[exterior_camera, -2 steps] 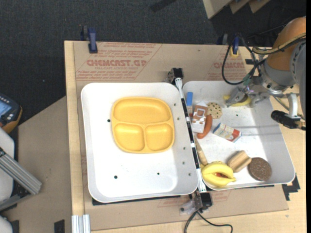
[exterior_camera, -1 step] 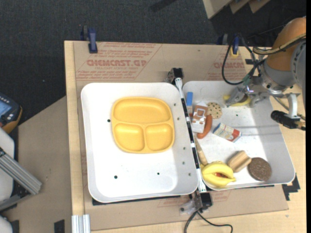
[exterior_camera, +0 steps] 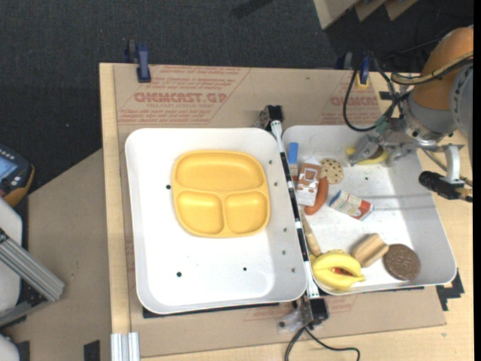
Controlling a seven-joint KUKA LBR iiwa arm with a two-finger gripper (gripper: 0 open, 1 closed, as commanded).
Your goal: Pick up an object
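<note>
I'm seeing toy food (exterior_camera: 338,269) crowding the right bin's (exterior_camera: 432,216) lower edge | hot dog (exterior_camera: 321,194), cookie (exterior_camera: 331,171) sitting mid-frame | I'm parking the tool (exterior_camera: 373,146) upper right over a banana (exterior_camera: 366,155), grip state untellable | yellow tray (exterior_camera: 221,192) is filling the left bin (exterior_camera: 150,224), open floor right-centre.
</note>
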